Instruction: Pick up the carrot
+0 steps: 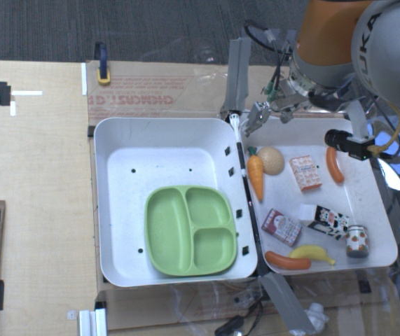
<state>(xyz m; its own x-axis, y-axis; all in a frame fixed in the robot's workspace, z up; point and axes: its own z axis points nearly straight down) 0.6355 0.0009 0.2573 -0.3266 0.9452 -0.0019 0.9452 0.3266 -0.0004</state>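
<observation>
The carrot (256, 176) lies in the right bin (382, 201), along its left wall, with the green top pointing to the far side and the tip toward the near side. A beige round item (272, 160) touches its upper right side. My gripper (258, 117) hangs over the far left corner of the right bin, a short way beyond the carrot's green end and apart from it. Nothing shows in its grasp.
The right bin also holds a pink box (305, 173), a sausage (335, 165), a red-and-white packet (281, 227), a cow-print carton (328, 222), a small can (356, 241), a banana (314, 253) and a red sausage (287, 260). A green divided plate (191, 229) lies in the left bin (115, 187).
</observation>
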